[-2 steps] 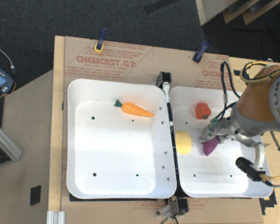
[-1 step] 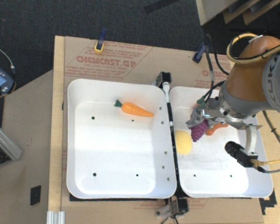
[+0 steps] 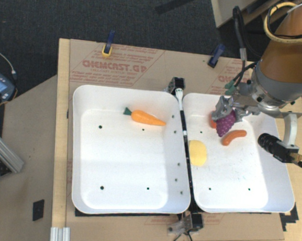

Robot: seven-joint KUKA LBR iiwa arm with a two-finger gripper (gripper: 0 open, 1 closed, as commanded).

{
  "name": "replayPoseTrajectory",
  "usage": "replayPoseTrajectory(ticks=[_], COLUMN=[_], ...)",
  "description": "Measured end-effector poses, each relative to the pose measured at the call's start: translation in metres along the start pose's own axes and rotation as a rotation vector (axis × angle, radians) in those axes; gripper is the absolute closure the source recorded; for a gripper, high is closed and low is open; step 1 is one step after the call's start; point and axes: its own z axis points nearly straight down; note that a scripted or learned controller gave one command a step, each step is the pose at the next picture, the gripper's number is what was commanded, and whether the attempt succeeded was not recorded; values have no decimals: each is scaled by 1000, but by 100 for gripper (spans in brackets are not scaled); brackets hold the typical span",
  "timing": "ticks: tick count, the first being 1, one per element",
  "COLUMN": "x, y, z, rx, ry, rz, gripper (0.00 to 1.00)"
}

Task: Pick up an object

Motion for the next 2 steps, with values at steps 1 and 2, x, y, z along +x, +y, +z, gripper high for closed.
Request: replayPoseTrajectory(ticks=[1,2], x=[-13,37], y=[-65,-17], z=[72,44], rx=[21,5], ry=[2,0], rz=[8,-2], gripper=[100,100])
